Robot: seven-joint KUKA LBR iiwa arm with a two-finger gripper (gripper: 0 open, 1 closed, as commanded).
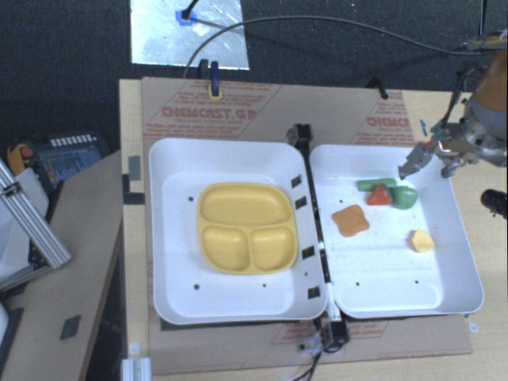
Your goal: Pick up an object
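Green plastic toy vegetable [394, 193], with a long stem and a rounded head, lies in the upper part of the right white bin [444, 292], and it looks the likeliest thing to be picked, since the two-finger gripper [414, 165] hangs just above and beside its rounded end. A small red plastic piece [379, 196] touches it on the near side, tucked under the stem. Whether the pincer is released or clenched I cannot tell; nothing shows as grasped.

The arm [486, 121] slants in from the right, over the bin's far corner, which probably explains the tilted approach of the tool.

Well apart in the same bin are 2 more toys: an orange flat piece with a wavy outline [350, 220] toward the middle divider, and a small yellow chunk [422, 241] nearer the right wall. Neither blocks the way. The red piece is the likeliest nuisance, since a close on the green toy could catch or nudge it.

The left white bin [171, 292] holds a yellow 3-compartment plate [242, 227], away from the action.
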